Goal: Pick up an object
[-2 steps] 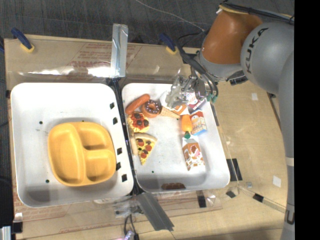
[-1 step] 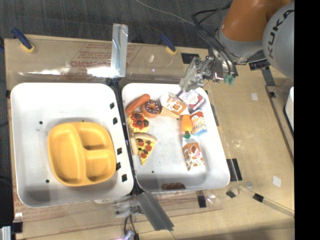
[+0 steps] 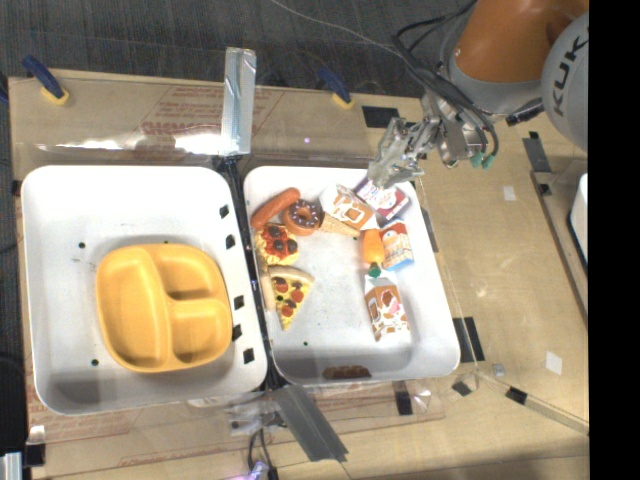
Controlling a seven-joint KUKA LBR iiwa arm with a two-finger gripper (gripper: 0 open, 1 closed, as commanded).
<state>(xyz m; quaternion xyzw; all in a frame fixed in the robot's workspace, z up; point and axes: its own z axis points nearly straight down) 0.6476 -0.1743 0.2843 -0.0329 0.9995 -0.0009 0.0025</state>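
The grey KUKA arm with its orange band reaches in from three o'clock, and its two-finger gripper (image 3: 392, 168) hangs over the one o'clock corner of the right-hand shallow white bin (image 3: 345, 353). Whether it is spread or closed I cannot tell (the metalwork blurs against the bin rim), and nothing is visibly caught in it.

The right bin holds all the candidates for picking. Just below the gripper lie a small white-and-purple packet (image 3: 388, 202) and an orange-and-white snack packet (image 3: 348, 210), touching each other. Toward nine o'clock from them sit a chocolate-frosted toy doughnut (image 3: 306, 215) and a reddish-brown toy sausage (image 3: 273, 206). Near the bin's centre are a small orange toy carrot (image 3: 372, 247), a blue-and-red carton (image 3: 397, 245) beside it, a brown-and-white juice carton (image 3: 386, 310) at five o'clock, and a toy pizza slice (image 3: 288, 294) at eight o'clock.

The left bin carries a yellow plastic divided tray (image 3: 162, 306), likely a drop-off spot. The gripper's position suggests the packets in the corner are the target; their crowding against the wall may make a clean grasp awkward.
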